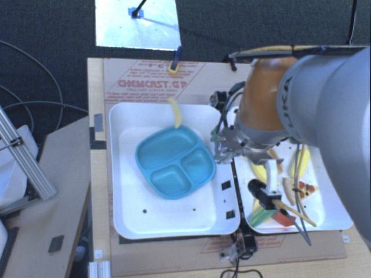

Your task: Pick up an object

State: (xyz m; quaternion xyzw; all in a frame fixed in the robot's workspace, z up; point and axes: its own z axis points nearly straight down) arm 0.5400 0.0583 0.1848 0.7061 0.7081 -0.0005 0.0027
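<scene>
Camera view, two white bins (124,213) set on a cardboard-covered bench (151,77), dark carpet seen around, blue divided plate (175,161) lying in left bin, small objects heaped in right bin, gripper (223,149) hidden at the divider, state undetermined.

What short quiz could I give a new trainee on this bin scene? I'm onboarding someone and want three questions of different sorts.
1. True or false: the blue divided plate lies in the left bin.
2. Multiple choice: the arm's orange band hangs above (a) the plate's middle, (b) the divide between the bins, (c) the cardboard's top edge.
3. Fill in: the plate has ___ compartments.

Key: 1 true; 2 b; 3 three.
</scene>
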